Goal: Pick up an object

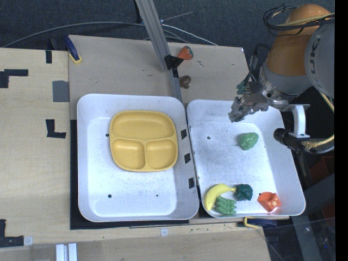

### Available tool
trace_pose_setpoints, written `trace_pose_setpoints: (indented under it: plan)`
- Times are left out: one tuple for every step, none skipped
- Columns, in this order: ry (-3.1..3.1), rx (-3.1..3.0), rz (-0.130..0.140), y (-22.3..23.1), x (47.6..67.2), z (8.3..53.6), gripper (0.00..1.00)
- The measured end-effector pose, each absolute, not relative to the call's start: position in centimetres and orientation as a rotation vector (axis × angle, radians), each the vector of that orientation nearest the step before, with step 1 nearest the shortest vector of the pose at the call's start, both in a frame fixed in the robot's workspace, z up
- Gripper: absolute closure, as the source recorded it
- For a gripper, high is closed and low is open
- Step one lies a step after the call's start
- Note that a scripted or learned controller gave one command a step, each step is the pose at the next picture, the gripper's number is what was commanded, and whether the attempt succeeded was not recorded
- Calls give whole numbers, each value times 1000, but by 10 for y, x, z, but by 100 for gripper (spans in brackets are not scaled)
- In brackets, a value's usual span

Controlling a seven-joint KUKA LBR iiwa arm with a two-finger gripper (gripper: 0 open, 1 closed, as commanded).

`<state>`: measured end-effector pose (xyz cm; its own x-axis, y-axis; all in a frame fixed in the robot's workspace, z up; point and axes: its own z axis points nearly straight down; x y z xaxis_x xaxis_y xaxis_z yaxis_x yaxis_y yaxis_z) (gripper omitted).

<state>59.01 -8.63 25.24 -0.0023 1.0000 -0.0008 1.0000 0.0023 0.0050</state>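
Fingers (235, 115) closed, empty; five toys (247, 141), one plate (143, 140)

This place looks like a robotics lab or test room, not a home. A grey industrial arm (304, 48) with an orange band and loose cables reaches over a plain wooden surface (119, 64) that carries two shallow white bins (87, 162) side by side. The surface has black tape marks (51, 128) and a metal pole (155, 26) fixed with a clamp, and the things in the bins are toys, such as a yellow divided plate (144, 140) and plastic play food (223, 197), over a dark carpet floor (65, 7).
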Motion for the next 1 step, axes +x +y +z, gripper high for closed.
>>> trace_pose_setpoints:
  plan:
    - [2229,2216,1,-39,573,256,100]
